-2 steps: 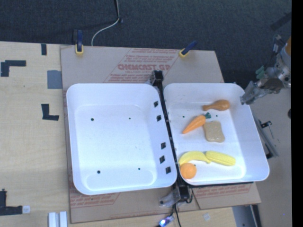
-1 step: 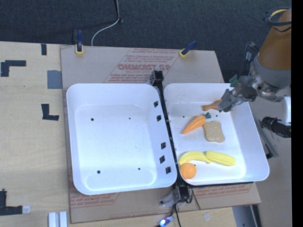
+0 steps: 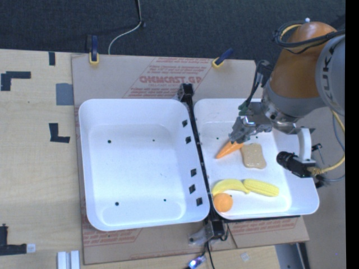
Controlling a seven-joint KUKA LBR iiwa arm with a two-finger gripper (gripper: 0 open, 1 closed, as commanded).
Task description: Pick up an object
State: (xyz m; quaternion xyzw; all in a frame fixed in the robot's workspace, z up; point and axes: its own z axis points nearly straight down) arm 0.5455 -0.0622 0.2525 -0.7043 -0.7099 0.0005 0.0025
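A wooden bench [image 3: 33, 150] bears a cardboard sheet [image 3: 162, 80] under two white bins [image 3: 90, 116]

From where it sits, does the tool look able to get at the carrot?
Probably yes. The tool hangs right over the carrot's thick end in the right bin, and nothing lies on top; the biscuit sits just beside it.

In the white right bin [image 3: 303, 203] lie an orange carrot [image 3: 227, 149], a tan bread slice [image 3: 253, 156], a yellow banana [image 3: 229, 186], yellow corn [image 3: 261, 188] and an orange ball [image 3: 223, 203].
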